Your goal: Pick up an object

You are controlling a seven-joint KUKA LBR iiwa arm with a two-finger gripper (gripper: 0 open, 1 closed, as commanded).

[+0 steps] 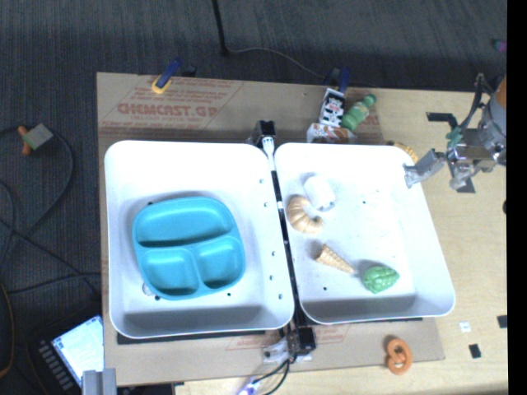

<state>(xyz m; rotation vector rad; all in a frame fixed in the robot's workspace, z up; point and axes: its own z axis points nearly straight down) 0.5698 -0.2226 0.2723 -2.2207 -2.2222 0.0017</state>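
The right bin [428, 245] holds a white rounded object [319, 190], a tan croissant-shaped toy [303, 214], an ice cream cone toy [336, 259] and a green lumpy toy [380, 278]. My gripper [440, 171] hangs at the bin's upper right corner, just outside its rim and well right of the toys. Its two fingers stand apart, open, with nothing between them.
The left bin [123, 171] holds a blue divided tray [189, 245]. A green and white toy [346, 115] lies on the bench behind the bins. An orange pretzel-shaped piece [398, 354] sits on the bench near the front right. Blue clamps [167, 75] grip the back edge.
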